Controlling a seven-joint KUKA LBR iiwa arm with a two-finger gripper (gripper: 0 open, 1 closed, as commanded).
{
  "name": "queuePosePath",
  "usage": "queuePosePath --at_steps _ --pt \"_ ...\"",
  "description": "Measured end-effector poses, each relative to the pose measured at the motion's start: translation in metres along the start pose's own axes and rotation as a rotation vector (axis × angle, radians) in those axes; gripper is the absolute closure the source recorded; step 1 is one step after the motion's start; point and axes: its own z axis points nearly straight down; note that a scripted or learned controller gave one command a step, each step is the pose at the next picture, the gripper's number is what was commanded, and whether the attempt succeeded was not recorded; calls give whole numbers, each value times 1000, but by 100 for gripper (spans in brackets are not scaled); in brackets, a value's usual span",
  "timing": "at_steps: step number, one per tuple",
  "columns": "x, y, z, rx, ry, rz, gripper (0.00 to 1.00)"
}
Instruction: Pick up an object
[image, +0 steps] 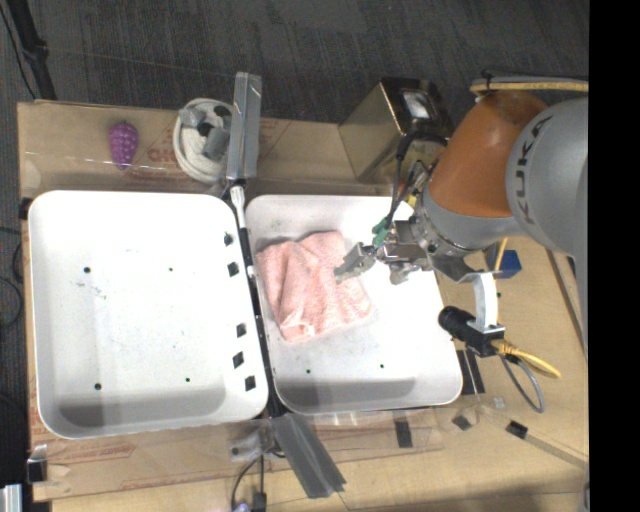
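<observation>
Pink cloth (312, 285), crumpled, lies in the right bin (420, 375), upper-left part, close to the divider between the bins. Hand (352, 265) sits at the cloth's upper-right edge, its tip over or touching the fabric; can't tell which. Hand state: can't tell, the tip is small and dark against the cloth, and no fabric is visibly lifted between the tips.

Arm (530, 170) comes in from the right, w/ orange band above the wrist and grey housing over the bin's right rim. Cables run along the wrist toward the hand.

Around: left bin (60, 300) beside the right one, rims touching along the middle; small black clips down that seam. Rest of the right bin floor, below and right of the cloth, is bare white. On the counter (60, 130) behind the bins: purple grape-like object (123, 143) at far left, white coil of cord (202, 138) near a grey upright bar (243, 125), brown box (395, 120) behind the right bin. Nothing lies between hand and cloth.

Cloth's long axis runs roughly upper-right to lower-left, w/ folds running down its length; widest toward the lower right.
</observation>
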Motion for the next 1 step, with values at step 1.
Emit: queuePosePath --at_steps 1 --pt "-28 25 108 1 -1 -11 0"
